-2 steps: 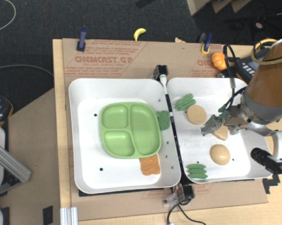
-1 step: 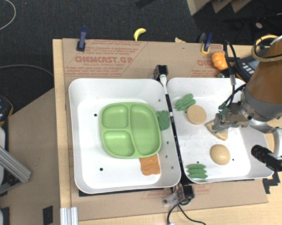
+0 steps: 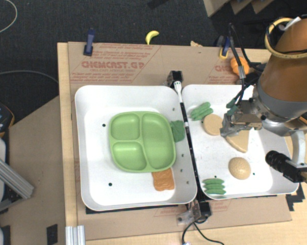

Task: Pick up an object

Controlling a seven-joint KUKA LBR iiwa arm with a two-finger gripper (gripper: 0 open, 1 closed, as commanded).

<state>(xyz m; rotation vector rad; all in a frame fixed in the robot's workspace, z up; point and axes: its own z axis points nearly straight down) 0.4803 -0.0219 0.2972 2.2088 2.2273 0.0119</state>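
My gripper hangs low over the right bin, reaching in from the right. From above I cannot tell how it is set, because the wrist and the orange band hide most of it. Nothing shows as held, so I judge the pick not yet made.

Directly under and beside the tool lie two tan pieces: a round cookie just to its left and a wedge of bread poking out just below it. The tool sits between them, so either could be the target; I cannot say which. Their flat, low shape probably explains why I am so close to the bin floor: a thin piece needs a grip taken right at the surface.

Further out in the same bin, a green bean pod lies near the top left corner, a pale round bun sits toward the bottom, and a second green pod rests against the lower rim. They are spread apart, which leaves room to come down on one alone.

Across the divider, the left bin holds a green divided plate at its middle, with an orange slice tucked at the plate's lower edge and a small green piece at its right edge, close to the wall.
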